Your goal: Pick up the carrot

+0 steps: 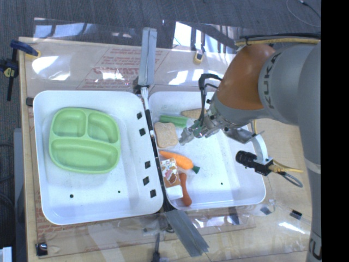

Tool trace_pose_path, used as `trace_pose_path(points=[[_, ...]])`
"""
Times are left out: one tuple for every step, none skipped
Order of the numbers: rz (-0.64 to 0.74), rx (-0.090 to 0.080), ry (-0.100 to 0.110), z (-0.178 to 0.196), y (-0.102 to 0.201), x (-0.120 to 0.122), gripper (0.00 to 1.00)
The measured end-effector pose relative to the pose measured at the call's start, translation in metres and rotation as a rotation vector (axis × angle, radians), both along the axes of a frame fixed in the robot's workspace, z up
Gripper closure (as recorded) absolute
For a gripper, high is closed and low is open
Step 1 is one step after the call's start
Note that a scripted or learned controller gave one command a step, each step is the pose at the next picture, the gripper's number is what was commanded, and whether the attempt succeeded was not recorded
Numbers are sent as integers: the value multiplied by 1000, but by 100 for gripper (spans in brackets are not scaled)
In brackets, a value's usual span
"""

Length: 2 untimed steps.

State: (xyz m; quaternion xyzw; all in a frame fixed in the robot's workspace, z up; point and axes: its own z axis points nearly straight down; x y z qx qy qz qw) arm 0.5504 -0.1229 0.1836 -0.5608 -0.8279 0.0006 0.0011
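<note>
The carrot (176,159), orange with a small green top at its right end, lies flat in the left part of the right bin (240,192). My gripper (192,132) hangs over that bin, up and to the right of the carrot and next to a slice of bread (164,134). Nothing is seen held in it, and the carrot lies apart from it. The grey arm with its orange band (242,81) reaches in from the right and hides the bin's back right part.
Below the carrot in the right bin are a small printed packet (170,174) and an orange-brown sausage-like piece (185,191). A green stick (173,119) and a tan piece (191,113) lie near the back wall. The left bin (82,203) bears a green divided plate (84,140).
</note>
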Motion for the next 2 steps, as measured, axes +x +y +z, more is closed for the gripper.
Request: trace_pose_path(points=[[-289,-4,-5,-57,2,-47,100],[-545,-2,2,6,44,-23,100]])
